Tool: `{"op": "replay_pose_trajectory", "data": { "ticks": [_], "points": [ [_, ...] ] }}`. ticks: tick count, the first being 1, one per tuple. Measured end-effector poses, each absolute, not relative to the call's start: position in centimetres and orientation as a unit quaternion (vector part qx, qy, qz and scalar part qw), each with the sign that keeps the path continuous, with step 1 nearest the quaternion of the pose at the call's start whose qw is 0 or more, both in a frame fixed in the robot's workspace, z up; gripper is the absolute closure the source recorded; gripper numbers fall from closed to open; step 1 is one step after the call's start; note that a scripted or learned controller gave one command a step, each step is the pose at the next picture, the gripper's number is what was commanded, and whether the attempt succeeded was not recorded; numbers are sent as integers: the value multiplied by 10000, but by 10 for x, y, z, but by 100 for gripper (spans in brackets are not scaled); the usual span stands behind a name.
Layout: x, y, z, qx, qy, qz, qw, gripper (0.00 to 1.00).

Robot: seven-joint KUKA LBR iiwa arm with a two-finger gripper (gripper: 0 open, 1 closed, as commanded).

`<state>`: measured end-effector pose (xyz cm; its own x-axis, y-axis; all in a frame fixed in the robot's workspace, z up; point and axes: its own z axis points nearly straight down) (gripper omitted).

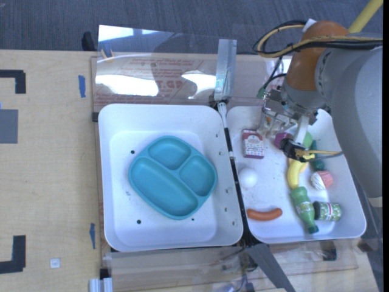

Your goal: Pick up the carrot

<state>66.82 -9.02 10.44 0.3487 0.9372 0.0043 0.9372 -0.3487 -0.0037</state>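
The carrot (pixel 264 213) lies flat on the floor of the right bin (pixel 349 224) near its 7 o'clock corner, untouched and apart from its neighbours. The gripper (pixel 281 121) hangs over the bin's 12 o'clock end, near a small red carton (pixel 253 145); whether the claw is released or clenched I cannot tell. The task looks to be at the approach step: the next move calls for travel toward 6 o'clock, past the white ball (pixel 248 177), then a descent straddling the carrot.
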Motion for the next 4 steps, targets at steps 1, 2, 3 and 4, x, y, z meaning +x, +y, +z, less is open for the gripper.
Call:
{"op": "replay_pose_trajectory", "data": {
  "ticks": [1,2,3,4],
  "points": [
    [656,-135,104,-7674,-6411,7,7,100],
    [646,-79,187,-8362,-5485,-22,-18,100],
    [636,-42,185,-8118,-5840,9,13,100],
    [618,-117,168,-6353,-7723,8,5,100]
  ]
}}
